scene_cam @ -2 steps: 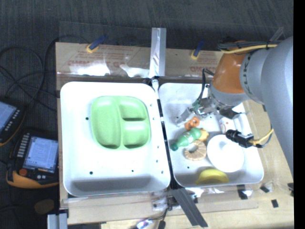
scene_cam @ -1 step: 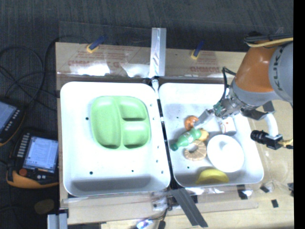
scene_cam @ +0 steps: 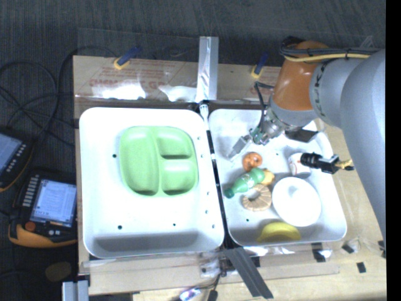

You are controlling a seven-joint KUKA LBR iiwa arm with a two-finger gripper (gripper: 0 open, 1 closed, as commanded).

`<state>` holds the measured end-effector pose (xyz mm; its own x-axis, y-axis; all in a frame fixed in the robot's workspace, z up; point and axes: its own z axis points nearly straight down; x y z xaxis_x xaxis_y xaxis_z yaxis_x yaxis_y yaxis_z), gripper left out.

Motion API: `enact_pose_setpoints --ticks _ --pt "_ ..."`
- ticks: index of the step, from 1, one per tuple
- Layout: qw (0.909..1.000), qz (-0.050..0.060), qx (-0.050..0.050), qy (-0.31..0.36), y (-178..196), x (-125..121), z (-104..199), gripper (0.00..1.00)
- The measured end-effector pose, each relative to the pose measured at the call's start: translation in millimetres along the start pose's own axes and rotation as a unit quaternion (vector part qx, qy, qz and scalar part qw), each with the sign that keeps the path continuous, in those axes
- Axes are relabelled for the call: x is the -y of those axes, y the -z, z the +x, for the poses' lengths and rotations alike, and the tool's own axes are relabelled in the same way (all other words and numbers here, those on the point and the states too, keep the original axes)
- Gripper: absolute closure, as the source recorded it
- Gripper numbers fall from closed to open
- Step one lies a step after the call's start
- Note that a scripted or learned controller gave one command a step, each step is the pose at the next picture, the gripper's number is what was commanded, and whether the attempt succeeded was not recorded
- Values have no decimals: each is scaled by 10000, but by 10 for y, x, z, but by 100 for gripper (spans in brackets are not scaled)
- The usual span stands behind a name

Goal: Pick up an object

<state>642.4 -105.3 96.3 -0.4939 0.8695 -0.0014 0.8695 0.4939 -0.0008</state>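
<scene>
Gripper point(scene_cam: 249, 140) fingertips blurred above orange ball point(scene_cam: 252, 160)

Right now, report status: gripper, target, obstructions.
Gripper low in the right bin, nothing seen between its fingers. Nearest pick: small orange object, just beside it. Green bottle and white bowl crowd close behind.

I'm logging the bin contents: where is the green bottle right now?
In the camera view, the green bottle lies in the right bin, near its left wall, just below the orange ball and beside the white bowl.
</scene>
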Motion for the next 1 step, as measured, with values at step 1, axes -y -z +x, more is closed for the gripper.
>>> enact_pose_setpoints --ticks 1 --pt "9984 -55 46 566 -58 567 301 0"
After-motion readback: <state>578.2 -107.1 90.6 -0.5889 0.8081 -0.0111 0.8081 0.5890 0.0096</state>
